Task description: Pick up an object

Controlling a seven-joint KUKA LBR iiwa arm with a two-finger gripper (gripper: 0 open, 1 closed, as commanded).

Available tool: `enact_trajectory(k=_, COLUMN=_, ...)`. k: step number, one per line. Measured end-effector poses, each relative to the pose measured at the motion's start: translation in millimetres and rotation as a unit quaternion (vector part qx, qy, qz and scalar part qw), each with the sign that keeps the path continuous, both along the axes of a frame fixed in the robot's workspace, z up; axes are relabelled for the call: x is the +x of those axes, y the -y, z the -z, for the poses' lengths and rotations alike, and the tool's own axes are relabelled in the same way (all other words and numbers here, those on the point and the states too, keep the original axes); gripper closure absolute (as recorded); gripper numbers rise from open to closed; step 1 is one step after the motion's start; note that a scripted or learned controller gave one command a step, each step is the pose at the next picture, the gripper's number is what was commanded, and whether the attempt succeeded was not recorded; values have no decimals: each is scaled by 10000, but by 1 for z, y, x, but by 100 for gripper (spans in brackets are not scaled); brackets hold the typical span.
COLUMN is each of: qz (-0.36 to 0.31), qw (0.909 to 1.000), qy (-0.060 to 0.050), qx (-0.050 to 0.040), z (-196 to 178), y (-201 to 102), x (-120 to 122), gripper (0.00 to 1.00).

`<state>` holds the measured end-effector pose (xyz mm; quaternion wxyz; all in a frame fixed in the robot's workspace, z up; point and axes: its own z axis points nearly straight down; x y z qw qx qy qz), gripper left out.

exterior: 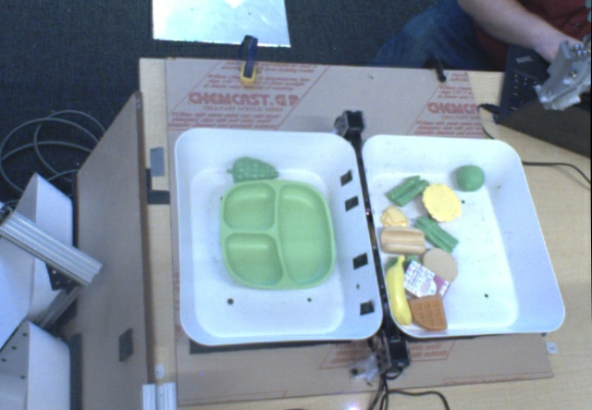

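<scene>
Metal-grey claw (566,75): at the far right edge, well apart from both bins and above neither; too blurred to tell its state, and nothing shows held in it.
Right bin (518,242): white, shallow; holds the toy food, nearly all of it crowded along the left wall.
Ball (469,178): green, alone near the far right corner of this bin, with bare floor round it; I judge it the easiest pick.
Yellow disc (442,203): just left and near of the ball, touching or almost touching a green pod (405,189).
Pile: a bread roll (402,240), a banana (398,291), a waffle (428,313), a small wrapped pack (421,279) and a tan round piece (440,265), pressed together at the near left.
Left bin (199,242): holds a green divided tray (277,234) with a green leafy piece (252,169) touching its far edge.
Tabletop (305,89): brown board under both bins.
Risk, pile: pieces touch, so a descent there could catch two, or push one aside and close on none.
Risk, wall: the banana and roll lie against the bin's left wall, which could block one side of the claw.
Risk, ball: being round, it may roll or squirt out if the claw comes down off centre.
Risk, reach: the claw starts far off, so any aiming error carries the whole way.
</scene>
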<state>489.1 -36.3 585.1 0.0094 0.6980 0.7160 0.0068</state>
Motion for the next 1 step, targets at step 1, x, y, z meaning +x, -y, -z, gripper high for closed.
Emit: enact_trajectory(k=1, qz=-18, qw=10000, qy=18, qx=-2, z=-11, y=0, x=0, gripper=100)
